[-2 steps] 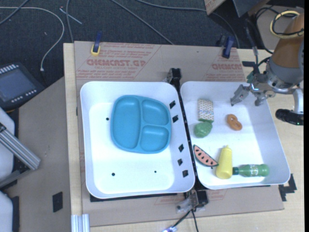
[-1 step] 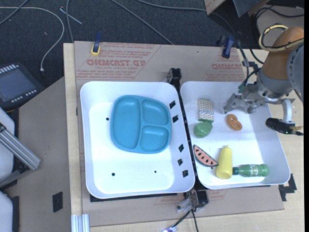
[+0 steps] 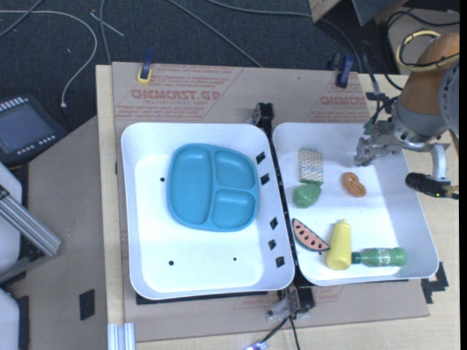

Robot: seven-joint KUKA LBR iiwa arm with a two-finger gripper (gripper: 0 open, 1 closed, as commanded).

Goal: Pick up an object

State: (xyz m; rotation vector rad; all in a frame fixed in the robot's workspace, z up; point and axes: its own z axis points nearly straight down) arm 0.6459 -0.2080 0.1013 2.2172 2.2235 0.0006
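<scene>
Your pincer (image 3: 368,154) hangs over the back of the right bin (image 3: 416,217), low near the rim where the arm (image 3: 427,93) reaches in. At this slant you cannot tell how its tips stand, and nothing is visibly caught in it.

The nearest candidate is a small orange pretzel-like piece (image 3: 354,185), just below and to the left of the tool. Farther left lie a speckled rectangular block (image 3: 311,165) and a green lump (image 3: 307,195), close together. Along the front sit a watermelon slice (image 3: 309,236), a yellow bottle (image 3: 338,245) and a green bottle (image 3: 381,257), the two bottles touching or very nearly so.

The left bin (image 3: 146,217) carries a blue divided plate (image 3: 213,187).

The risks, as judged from here: a descent that lands beside the small orange piece and closes on nothing; a nudge that skates it across the slick white floor; or, at the front, a grab that knocks one bottle into the other and rolls both away.
</scene>
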